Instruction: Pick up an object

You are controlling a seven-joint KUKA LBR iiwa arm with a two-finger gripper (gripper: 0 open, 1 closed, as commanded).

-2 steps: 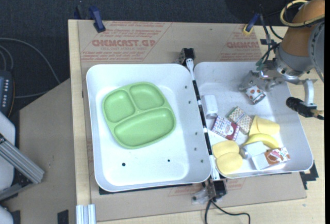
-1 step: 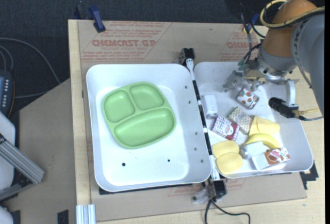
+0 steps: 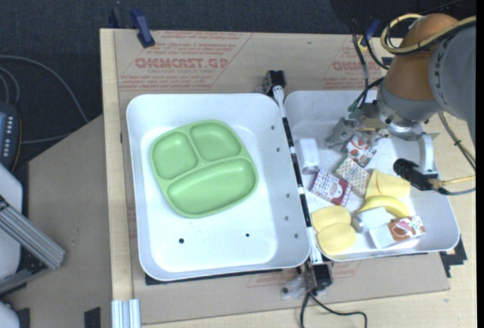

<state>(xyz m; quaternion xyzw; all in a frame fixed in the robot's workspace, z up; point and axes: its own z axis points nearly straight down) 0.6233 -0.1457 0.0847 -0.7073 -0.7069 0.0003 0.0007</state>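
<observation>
I see the pile of small things in the right bin point(image 3: 446, 232): a red-and-white packet point(image 3: 361, 148) lies just below my claw point(image 3: 355, 122), a patterned packet point(image 3: 352, 174) and a red checkered one point(image 3: 327, 187) sit nearer the bin's middle, and yellow pieces point(image 3: 334, 228) with a banana point(image 3: 386, 196) crowd its near end; I cannot tell whether the claw is released or clenched, and nothing shows in its grip. The far left corner of that bin is bare, while the divider wall runs close along the pile's left. In the left bin point(image 3: 144, 190) on the table point(image 3: 113, 92) a green divided tray point(image 3: 203, 168) lies well apart.
</observation>
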